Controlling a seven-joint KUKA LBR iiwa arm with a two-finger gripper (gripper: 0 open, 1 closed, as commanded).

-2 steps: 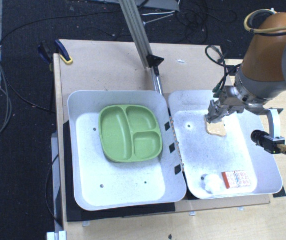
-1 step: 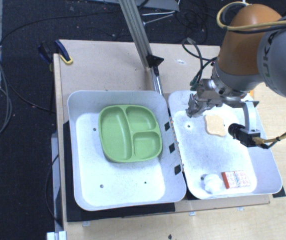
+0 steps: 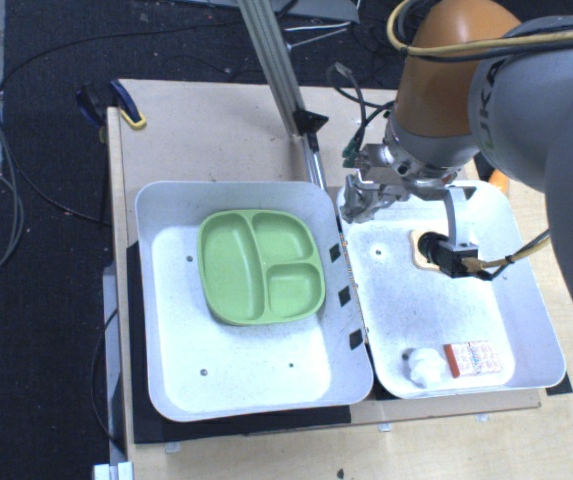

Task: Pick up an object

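One grey arm hangs its end effector over the right bin's far-left corner.

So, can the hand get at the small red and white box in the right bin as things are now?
Probably yes. The red and white box lies flat near the front of the right bin, nothing on top. A white lump sits just beside it, which may crowd one side. The hand is at the bin's far end.

Tan wooden bench on dark floor (w/ loose black cables).
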